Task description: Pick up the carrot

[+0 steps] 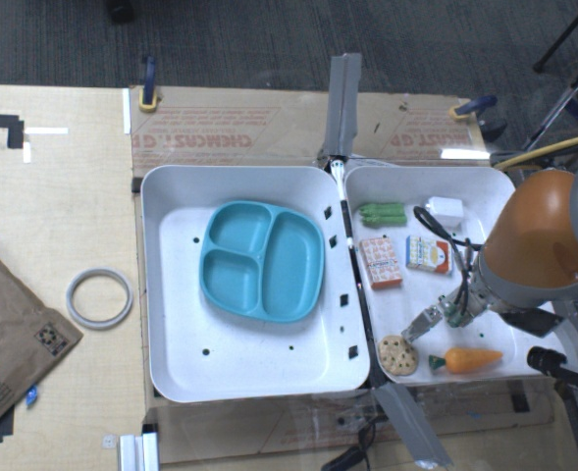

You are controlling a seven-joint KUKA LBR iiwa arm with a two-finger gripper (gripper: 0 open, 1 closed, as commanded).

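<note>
tool (428, 324) above right bin, finger state unclear, carrot (468, 360) just beside it, untouched

the carrot (471, 360) is a small orange one with a pale greenish stub at its left end. it lies flat on the floor of the right bin (406, 177), near that bin's front wall, its length running left to right with the thicker end to the left and the tapered tip to the right. it rests free on the white floor, just right of a round cookie (397, 355), not touching it.
</note>
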